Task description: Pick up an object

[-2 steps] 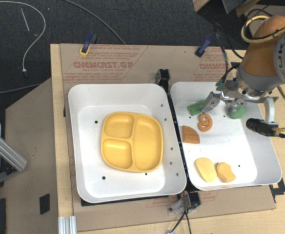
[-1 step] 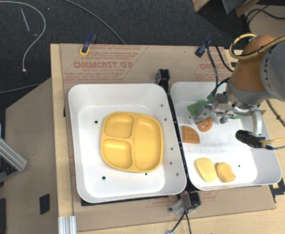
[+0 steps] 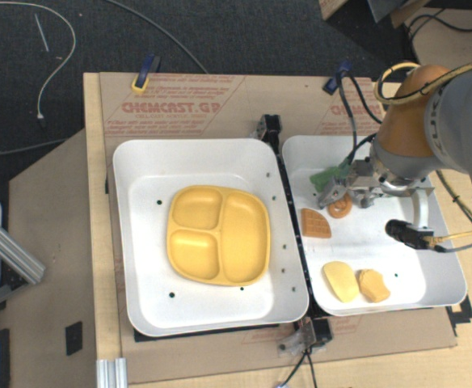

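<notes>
The gripper [image 3: 339, 194] hangs low in the right bin [image 3: 438, 293], against a small orange piece [image 3: 339, 208] with a green item [image 3: 326, 176] just behind; whether it grips either, I cannot tell. Just bin-front of the piece lies a waffle-like wedge [image 3: 316, 223]; two yellow foods [image 3: 355, 283] sit farther front. The yellow divided plate [image 3: 218, 234] fills the left bin [image 3: 139, 168].

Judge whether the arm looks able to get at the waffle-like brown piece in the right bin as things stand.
Probably yes. The waffle-like piece lies flat in the right bin with nothing on top of it, just below and left of the gripper. A small orange item beside it might crowd the approach.
</notes>
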Motion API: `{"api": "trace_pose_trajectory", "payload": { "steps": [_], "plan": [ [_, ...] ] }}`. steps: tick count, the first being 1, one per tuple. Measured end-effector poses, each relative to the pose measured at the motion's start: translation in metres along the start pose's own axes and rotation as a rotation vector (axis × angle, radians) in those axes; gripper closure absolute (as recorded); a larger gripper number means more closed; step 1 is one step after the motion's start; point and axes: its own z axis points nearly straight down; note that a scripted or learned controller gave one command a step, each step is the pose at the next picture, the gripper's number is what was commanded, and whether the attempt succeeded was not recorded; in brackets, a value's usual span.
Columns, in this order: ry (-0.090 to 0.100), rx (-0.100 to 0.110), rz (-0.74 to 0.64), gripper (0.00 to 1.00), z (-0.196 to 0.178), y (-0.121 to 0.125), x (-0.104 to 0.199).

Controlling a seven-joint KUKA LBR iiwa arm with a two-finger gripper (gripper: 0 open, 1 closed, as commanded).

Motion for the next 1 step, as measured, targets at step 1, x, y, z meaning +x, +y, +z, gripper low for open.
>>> {"api": "trace_pose_trajectory", "payload": {
  "steps": [1],
  "plan": [
    [0.000, -0.006, 0.000, 1.00, -0.0134, 0.0019, 0.0001]
  ]
}}
